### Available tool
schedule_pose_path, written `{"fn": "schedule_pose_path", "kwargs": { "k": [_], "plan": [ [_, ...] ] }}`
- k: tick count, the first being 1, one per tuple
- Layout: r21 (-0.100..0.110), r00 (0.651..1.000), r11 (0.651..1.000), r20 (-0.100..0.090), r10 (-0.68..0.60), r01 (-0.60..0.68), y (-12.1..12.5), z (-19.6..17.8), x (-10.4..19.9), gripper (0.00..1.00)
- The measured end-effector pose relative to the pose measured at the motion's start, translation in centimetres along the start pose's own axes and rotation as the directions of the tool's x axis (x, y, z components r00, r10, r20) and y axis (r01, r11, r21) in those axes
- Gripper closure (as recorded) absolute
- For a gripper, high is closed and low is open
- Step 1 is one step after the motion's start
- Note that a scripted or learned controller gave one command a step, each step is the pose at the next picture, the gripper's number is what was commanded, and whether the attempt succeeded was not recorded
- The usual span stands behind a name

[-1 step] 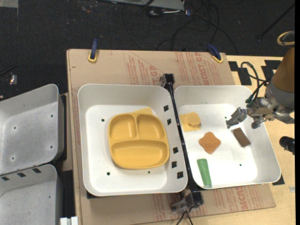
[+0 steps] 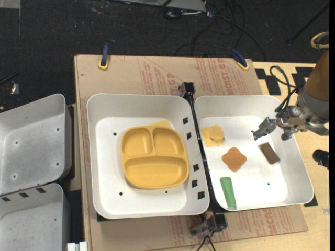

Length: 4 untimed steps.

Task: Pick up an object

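Observation:
The right bin [image 2: 293,192] holds a pale yellow block [image 2: 212,135] at its left, an orange-brown cookie-shaped piece [image 2: 234,159] in the middle, a green cylinder [image 2: 227,191] near the front and a dark brown bar [image 2: 269,152] to the right. My gripper [image 2: 273,129] hangs over the bin's right half, just above and behind the brown bar. Its two fingers stand spread apart with nothing between them.
The left bin [image 2: 104,114] carries a yellow divided tray [image 2: 155,157]. A black divider with clips [image 2: 196,150] runs between the bins. Grey metal panels [image 2: 31,140] lie off the bench at the left. Cables trail across the bench's right corner [image 2: 285,80].

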<state>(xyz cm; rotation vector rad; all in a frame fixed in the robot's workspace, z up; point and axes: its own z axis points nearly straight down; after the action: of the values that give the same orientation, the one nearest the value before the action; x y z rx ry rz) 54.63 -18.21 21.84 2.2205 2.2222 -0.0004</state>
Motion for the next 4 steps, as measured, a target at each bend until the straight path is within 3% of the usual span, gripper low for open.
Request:
{"fn": "schedule_pose_path", "kwargs": {
  "k": [2, 3, 4],
  "plan": [
    [0.003, 1.000, 1.000, -0.001, 0.002, -0.002, -1.0, 10.4, 0.5, 0.00],
    [-0.001, 1.000, 1.000, 0.000, 0.003, -0.003, -0.9, 12.6, 0.6, 0.00],
    [-0.004, 1.000, 1.000, 0.000, 0.002, -0.002, -0.8, 11.4, 0.6, 1.00]
  ]
}}
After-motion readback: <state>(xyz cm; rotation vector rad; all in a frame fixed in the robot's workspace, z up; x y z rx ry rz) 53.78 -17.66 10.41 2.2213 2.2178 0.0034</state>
